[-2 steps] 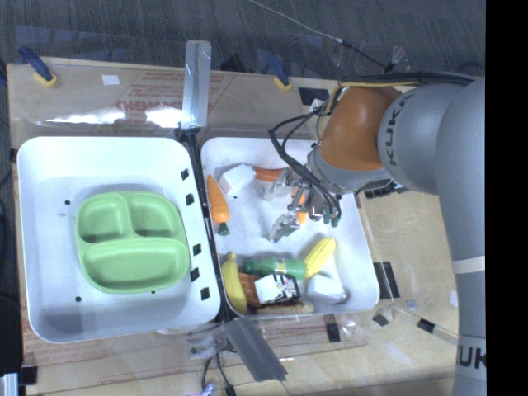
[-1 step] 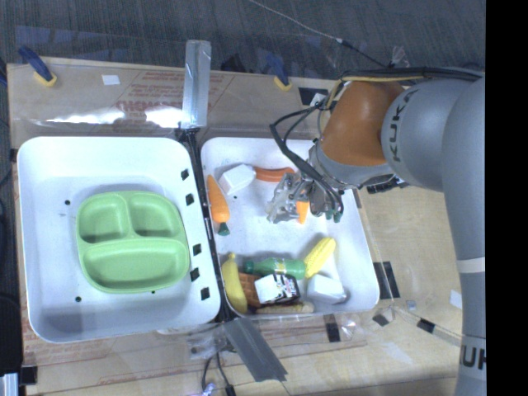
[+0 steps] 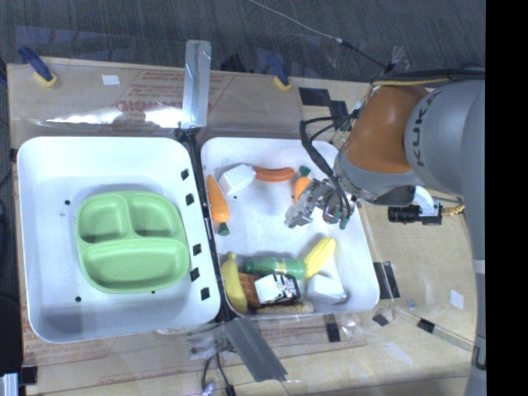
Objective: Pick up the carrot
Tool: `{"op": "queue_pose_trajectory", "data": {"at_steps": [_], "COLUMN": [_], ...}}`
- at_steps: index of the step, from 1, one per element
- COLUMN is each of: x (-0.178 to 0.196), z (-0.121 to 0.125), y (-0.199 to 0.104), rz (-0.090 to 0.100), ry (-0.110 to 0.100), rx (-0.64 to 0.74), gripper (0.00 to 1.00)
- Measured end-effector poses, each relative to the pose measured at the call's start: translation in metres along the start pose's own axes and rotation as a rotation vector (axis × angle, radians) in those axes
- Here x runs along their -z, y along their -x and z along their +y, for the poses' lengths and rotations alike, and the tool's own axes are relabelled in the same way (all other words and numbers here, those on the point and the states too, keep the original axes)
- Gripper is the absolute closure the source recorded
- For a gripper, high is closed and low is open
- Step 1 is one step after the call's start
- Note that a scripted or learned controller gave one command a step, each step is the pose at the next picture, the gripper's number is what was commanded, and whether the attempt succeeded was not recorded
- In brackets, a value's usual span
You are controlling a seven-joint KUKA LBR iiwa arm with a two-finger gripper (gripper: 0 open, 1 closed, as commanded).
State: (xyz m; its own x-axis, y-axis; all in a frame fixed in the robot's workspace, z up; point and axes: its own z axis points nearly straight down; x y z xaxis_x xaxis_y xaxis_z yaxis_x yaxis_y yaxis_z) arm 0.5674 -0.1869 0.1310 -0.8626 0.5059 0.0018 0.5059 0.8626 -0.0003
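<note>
Gripper (image 3: 309, 211) just beside small carrot (image 3: 301, 188), empty.

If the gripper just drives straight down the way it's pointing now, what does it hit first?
Most likely bare floor of the right bin. The gripper points down and slightly left, between the small carrot beside it and the corn below. Depth is unclear from above, so it might graze that carrot.
</note>
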Motion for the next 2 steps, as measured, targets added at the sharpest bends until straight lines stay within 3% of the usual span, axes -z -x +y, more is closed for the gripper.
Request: {"op": "queue_pose_trajectory", "data": {"at_steps": [1, 2], "x": [-0.04, 0.026], "z": [0.022, 0.038], "y": [0.064, 0.04], "rz": [-0.001, -0.01], "ry": [0.0, 0.002], "rx": [-0.002, 0.084], "gripper": [1.0, 1.0]}}
